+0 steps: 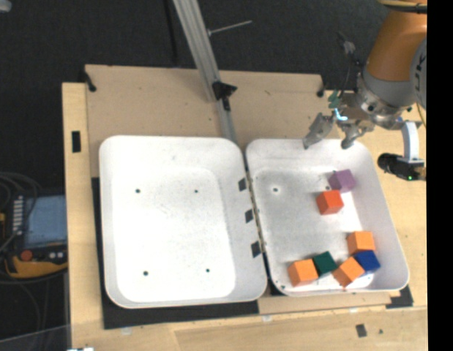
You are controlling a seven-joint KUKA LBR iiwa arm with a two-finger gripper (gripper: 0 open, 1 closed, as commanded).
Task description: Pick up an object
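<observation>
Blocks sit scattered in the right bin (380, 189) as the arm's gripper (331, 133) hangs above that bin's far edge, near its far right corner. Its two fingers (316, 131) are spread apart, and nothing is between them.

Grey with an orange band (398, 42), the arm (391, 64) reaches in from the right side of the bench (175, 86).

Closest to the gripper, a purple block (342, 180) lies toward the bin's right edge, with a red-orange block (329, 202) just beside it, nearer the middle. Well apart from these, five more gather by the near right corner: an orange block (361, 241) by the right edge, a blue block (367, 259) just below it, a second orange block (349, 270) touching the blue one, a dark green block (325, 262) and a third orange block (303, 271) along the near edge.

To the left, the second white bin (124, 218) lies side by side with the first, their inner edges touching. A slanted metal post (200, 46) rises from the far edge of the bench, between the two bins. Cables and a handheld unit (39, 229) lie off the bench's left edge.
</observation>
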